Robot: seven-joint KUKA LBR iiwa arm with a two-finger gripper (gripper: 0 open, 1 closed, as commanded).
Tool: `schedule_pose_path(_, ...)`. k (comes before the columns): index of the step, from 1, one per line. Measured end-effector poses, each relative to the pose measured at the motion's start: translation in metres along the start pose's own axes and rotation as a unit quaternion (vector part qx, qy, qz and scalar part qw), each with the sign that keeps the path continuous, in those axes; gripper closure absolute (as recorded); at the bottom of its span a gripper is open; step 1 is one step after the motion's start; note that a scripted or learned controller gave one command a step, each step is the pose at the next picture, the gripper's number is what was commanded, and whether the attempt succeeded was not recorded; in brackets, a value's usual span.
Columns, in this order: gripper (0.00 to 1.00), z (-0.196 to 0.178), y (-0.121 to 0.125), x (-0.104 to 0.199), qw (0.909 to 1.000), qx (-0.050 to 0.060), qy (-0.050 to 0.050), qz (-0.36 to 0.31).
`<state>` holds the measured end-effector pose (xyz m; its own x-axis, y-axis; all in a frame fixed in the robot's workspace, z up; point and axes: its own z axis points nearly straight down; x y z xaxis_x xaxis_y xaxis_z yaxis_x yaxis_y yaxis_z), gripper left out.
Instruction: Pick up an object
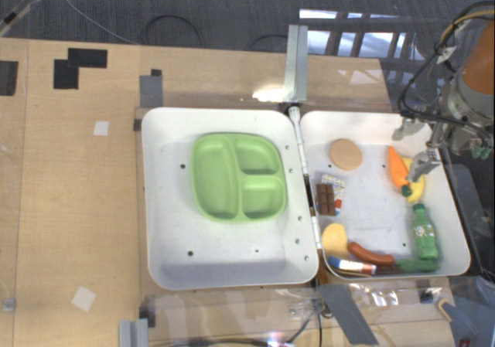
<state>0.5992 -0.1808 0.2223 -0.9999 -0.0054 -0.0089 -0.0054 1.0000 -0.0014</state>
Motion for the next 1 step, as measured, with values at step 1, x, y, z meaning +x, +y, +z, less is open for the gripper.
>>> schedule_pose_path(1, 0.00, 0.1299, -0.0249, -0.0276, 0.9998, 0.001, -0.002, -0.020)
